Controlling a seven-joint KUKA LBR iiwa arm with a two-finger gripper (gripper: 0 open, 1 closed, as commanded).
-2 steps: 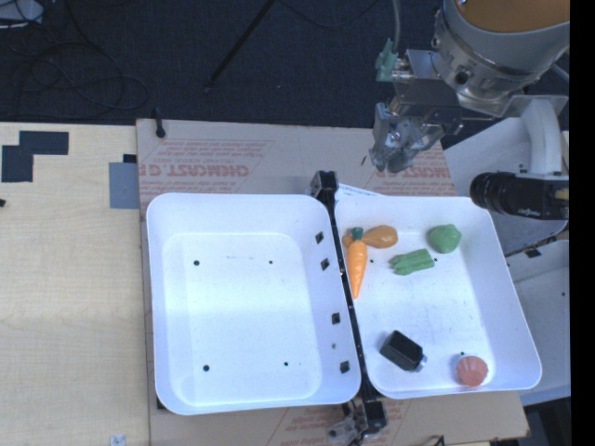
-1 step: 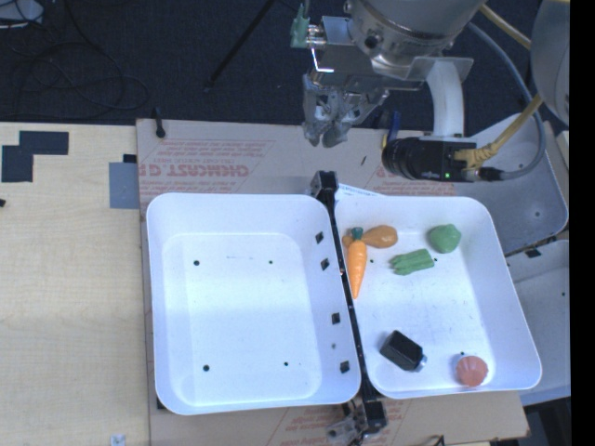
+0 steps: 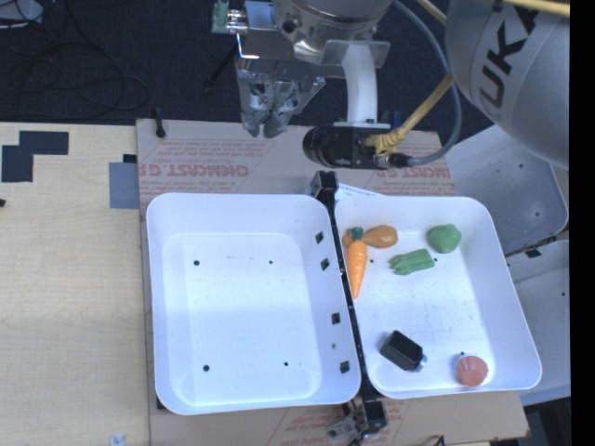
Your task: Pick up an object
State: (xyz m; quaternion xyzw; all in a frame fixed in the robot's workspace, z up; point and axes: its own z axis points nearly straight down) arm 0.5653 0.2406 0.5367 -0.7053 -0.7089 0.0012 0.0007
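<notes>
So, camera view, looking down at a slant on both bins. The two-finger gripper (image 3: 270,119) hangs up high at the back of the bench, above the brown cardboard sheet (image 3: 195,167) and behind the rear rim of the left white plastic bin (image 3: 177,214). Its fingers point down and sit close together with nothing between them; whether they're fully shut or a crack open, I honestly can't tell from this angle.

Everything worth grabbing is in the right white plastic bin (image 3: 507,295). Nearest the divider is the orange plastic toy carrot (image 3: 355,264), lying with its long axis running front to back, leafy end toward the rear, right alongside the black hinge strip (image 3: 337,277) between the bins. Touching its top is an orange oval toy piece (image 3: 380,237). Further right are a long green toy vegetable (image 3: 412,262) lying roughly sideways and a round green lump (image 3: 444,238). Near the front edge sit a small black block (image 3: 403,350) and a pinkish-red round toy (image 3: 471,371), a little apart.

The key bit: the gripper is lined up over the wrong bin's side. All candidates lie to its right and toward the front of the picture, the carrot being closest. My guess is it needs to shift right across the divider and come down, with jaws straddling the carrot's narrow width.
</notes>
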